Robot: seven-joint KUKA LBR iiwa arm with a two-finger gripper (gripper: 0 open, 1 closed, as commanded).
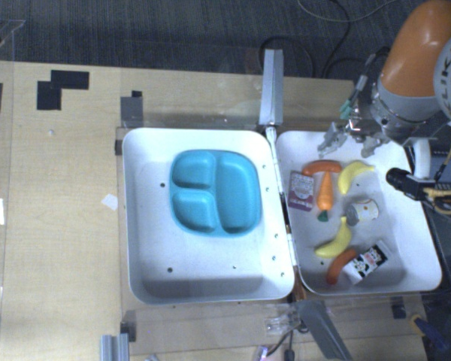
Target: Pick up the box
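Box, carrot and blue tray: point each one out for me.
box [302, 190]: camera view, middle of its purple printed face.
carrot [325, 192]: camera view, middle of its orange body.
blue tray [214, 191]: camera view, the ridge between its compartments.

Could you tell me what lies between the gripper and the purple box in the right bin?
In the camera view, the gripper hovers over the bin's far edge. Between it and the purple box lies the carrot, with a bare strip of the white bin floor beside.

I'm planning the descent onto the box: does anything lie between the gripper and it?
Yes. The gripper hovers at the right bin's far edge; the purple box lies at the bin's left wall. An orange carrot lies close against its right side, crowding the approach.
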